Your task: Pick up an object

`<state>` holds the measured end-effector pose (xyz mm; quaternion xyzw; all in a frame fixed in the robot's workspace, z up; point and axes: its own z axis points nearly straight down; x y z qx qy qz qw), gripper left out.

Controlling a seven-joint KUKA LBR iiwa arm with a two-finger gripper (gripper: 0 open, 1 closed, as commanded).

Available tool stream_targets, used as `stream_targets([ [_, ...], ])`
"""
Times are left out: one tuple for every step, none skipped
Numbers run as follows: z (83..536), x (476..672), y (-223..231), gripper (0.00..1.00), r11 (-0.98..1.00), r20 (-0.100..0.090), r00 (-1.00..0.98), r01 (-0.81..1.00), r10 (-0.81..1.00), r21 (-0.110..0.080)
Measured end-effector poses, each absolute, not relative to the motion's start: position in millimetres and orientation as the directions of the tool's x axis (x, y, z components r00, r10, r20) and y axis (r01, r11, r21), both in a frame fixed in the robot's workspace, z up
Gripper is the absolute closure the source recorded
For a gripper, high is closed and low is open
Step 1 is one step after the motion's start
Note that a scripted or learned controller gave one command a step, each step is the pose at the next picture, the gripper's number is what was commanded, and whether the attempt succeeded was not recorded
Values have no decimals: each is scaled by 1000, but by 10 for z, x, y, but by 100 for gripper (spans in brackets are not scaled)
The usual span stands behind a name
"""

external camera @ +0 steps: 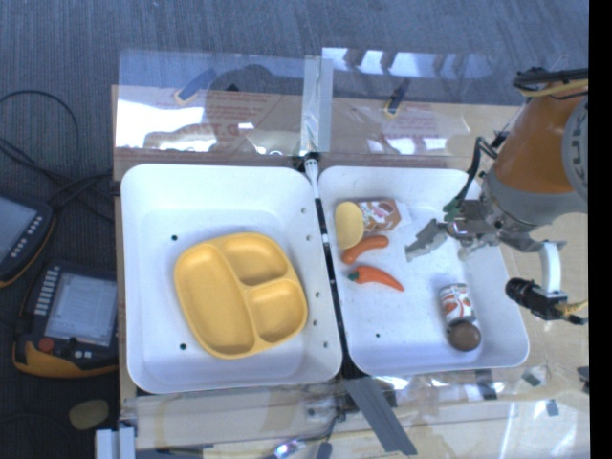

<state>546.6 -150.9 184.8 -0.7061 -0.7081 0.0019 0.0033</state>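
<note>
Starting nearest the camera, the small can (460,316) lies on its side in the right bin (497,352), with two toy carrots (375,276) further up. This looks like the approach step; next comes choosing one target and descending squarely. The gripper (442,236) hovers over the bin, fingers apart, holding nothing.

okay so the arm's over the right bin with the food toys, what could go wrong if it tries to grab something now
1. The gripper hangs beside the carrot, the sausage-like piece and the yellow chip, which lie close together; closing may nudge a neighbour instead of gripping one.
2. The can lies on its side, so it may roll away.
3. The can sits near the right bin wall, leaving little room for the fingers.
</note>
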Motion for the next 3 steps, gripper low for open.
stream_targets([
  [970,4994,-1765,0,163,3,-163,987,987,-5],
  [891,6030,-1372,0,-184,-3,184,983,983,13],
  [892,6155,-1028,0,-115,-9,115,993,993,11],
])
